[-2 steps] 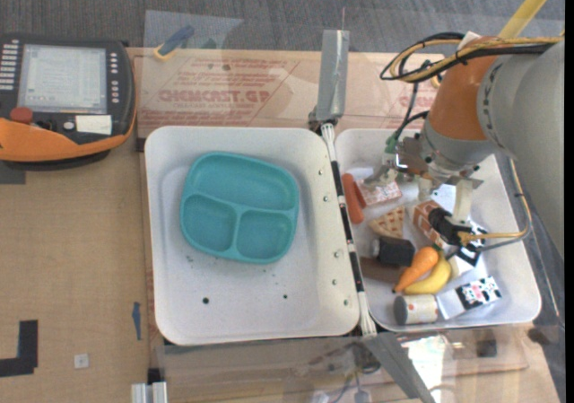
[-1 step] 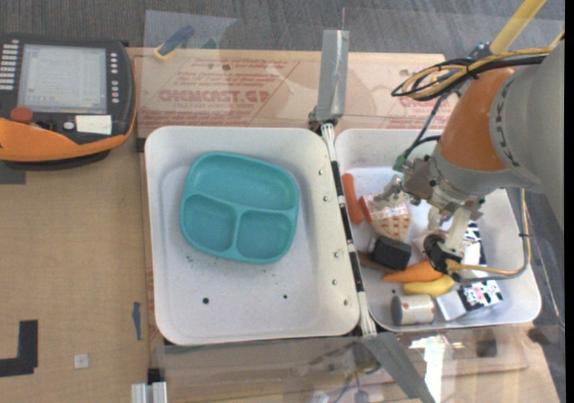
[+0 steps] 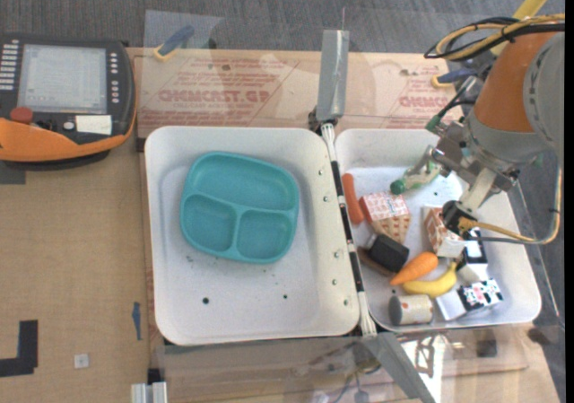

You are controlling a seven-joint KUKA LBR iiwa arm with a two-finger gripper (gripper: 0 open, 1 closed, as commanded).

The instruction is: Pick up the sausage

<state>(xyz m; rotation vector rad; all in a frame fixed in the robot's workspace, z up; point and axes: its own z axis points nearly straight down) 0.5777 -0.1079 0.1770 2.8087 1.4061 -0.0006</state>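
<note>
Sausage (image 3: 352,197): reddish-orange, lying lengthwise right up against the left wall of the right bin (image 3: 381,152), next to the divider btwn the two bins. Nothing holds it. Just to its right sits a pink-and-white box (image 3: 386,206), w/ a black block (image 3: 387,254) a bit nearer the camera. Further out are a carrot (image 3: 414,268), a banana (image 3: 432,285) and a small can (image 3: 410,309), all bunched together. Left bin (image 3: 179,302) has a turquoise divided plate (image 3: 239,208).

My gripper (image 3: 441,157) hangs over the far right part of the right bin, near a green-and-white item (image 3: 409,181), well apart from the sausage w/ the box in btwn. Can't tell if it's open or closed from this angle.

What could go wrong, imo:
- Sausage hugs the wall, so there's hardly any room on that side. Coming down I could hit the rim or land on top of it and get no grip.
- Box crowds the other side, so I might nudge or grab that instead.
- Carrot is a similar colour & shape, so it's an easy wrong target.
- It's round, prob slick. A grip across it off-centre could let it roll or squirt out along the wall.
</note>
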